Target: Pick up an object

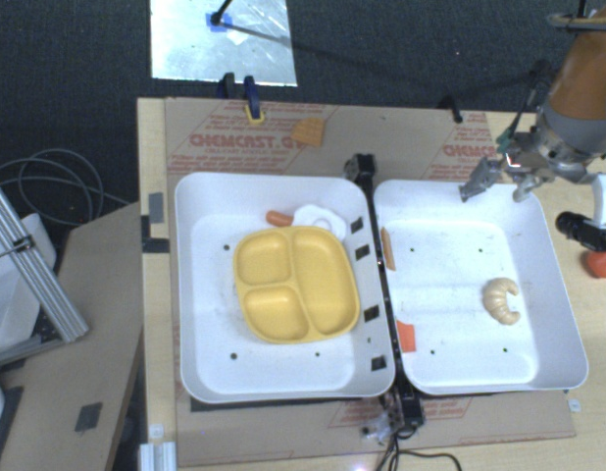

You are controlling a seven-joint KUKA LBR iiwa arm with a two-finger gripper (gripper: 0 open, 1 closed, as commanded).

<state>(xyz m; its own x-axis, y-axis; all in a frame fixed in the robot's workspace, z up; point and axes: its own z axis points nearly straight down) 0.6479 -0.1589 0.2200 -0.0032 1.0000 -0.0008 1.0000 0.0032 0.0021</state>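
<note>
Two grey fingers of the gripper [501, 184] hang spread apart at the upper right of the frame, above the far rim of the right bin [551, 292], with nothing between them. Above them the arm's orange band [585, 77] and grey wrist run off the right edge. Below the gripper and well apart from it, a pale croissant [502, 299] lies on the floor of the right bin, toward its right side. A thin orange stick [387, 248] rests along that bin's left wall, and a small orange-red piece [406, 337] sits near its lower left corner. Across the black divider, the left bin [195, 292] holds a yellow divided tray [293, 285] with three compartments, sitting about in the middle. Just beyond the tray's upper edge are a small white piece [320, 218] and a little orange sausage-shaped piece [278, 219], side by side. At the right edge of the frame, outside the bins, a red object [599, 263] lies on the bench beside a black fitting [581, 230].
</note>
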